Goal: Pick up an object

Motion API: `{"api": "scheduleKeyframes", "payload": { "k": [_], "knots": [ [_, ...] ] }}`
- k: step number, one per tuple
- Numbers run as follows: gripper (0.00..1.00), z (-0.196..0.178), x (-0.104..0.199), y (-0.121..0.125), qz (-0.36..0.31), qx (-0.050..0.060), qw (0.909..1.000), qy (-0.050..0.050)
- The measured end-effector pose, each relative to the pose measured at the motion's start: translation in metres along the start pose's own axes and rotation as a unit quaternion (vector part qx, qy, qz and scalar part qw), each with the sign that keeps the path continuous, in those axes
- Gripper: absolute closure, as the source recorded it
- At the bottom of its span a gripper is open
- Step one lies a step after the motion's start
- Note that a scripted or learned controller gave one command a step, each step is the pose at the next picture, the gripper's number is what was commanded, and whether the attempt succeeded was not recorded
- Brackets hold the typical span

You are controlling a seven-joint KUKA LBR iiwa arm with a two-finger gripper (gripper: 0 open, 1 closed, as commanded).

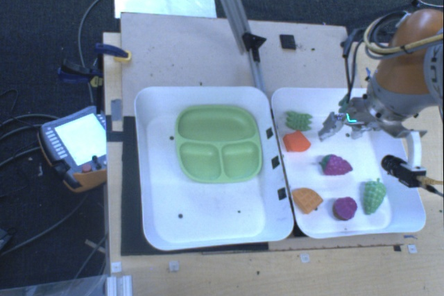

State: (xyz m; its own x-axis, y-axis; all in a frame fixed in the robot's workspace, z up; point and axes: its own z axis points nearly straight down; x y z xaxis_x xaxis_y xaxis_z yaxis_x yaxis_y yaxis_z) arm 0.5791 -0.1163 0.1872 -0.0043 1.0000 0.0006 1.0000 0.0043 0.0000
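Gripper (331, 127) above right bin (416, 218), fingers apparently spread, holding nothing. Orange toy (297, 142) nearest: probably light, stiff, smooth plastic; best pinched across its narrow middle.

Right bin (416, 218) holds six toy foods lying apart: green leafy piece (298, 120), orange piece (297, 142), purple grapes (336, 165), orange wedge (306, 199), dark purple piece (345, 208), green grapes (373, 196).

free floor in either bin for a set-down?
Left bin: bare strip between the green tray and the front wall, plus a narrower strip along the left wall. Right bin: crowded; toy foods ring the floor, with the pincer over the upper middle. Small gap between the orange piece and the purple grapes.
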Motion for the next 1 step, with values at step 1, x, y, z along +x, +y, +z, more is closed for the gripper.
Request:
{"api": "scheduleKeyframes", "payload": {
  "k": [1],
  "knots": [
    [0.0, -0.0009, 0.0, 0.0006, 0.0, -0.001, 1.0, 0.0]
  ]
}}
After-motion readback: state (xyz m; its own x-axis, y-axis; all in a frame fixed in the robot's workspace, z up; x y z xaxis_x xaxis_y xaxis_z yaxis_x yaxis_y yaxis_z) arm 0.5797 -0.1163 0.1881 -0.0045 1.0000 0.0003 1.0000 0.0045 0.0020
